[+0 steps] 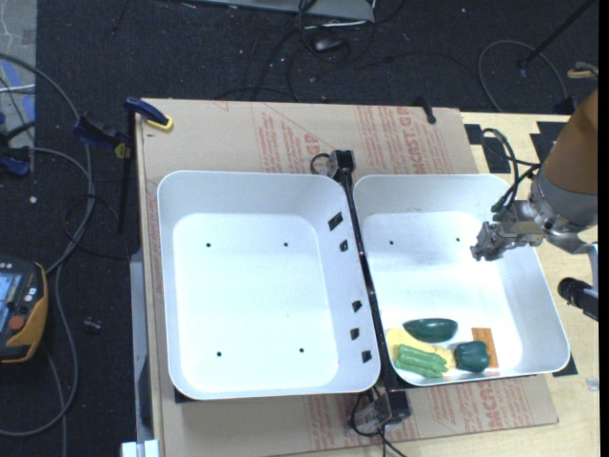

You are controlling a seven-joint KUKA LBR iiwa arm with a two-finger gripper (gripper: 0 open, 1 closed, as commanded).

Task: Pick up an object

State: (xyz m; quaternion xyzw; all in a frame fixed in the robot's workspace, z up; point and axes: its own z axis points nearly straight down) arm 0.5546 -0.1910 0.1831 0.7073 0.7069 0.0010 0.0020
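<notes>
Hovering over the far right part of the right bin [533, 284], the gripper [490, 240] carries nothing visible, and whether it is spread or clenched cannot be told. The objects cluster at the near rim: a dark green oval piece [430, 328], a light green ridged piece [420, 360], a teal block [471, 355] and an orange block [484, 336]. This looks like the approach step; the next move calls for travelling toward that cluster and descending onto one piece.

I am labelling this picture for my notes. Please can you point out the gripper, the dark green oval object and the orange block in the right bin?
gripper [483, 243]: camera view, at its fingertips, above the right bin.
dark green oval object [430, 329]: camera view, middle of its top.
orange block [483, 335]: camera view, its visible upper part.
</notes>
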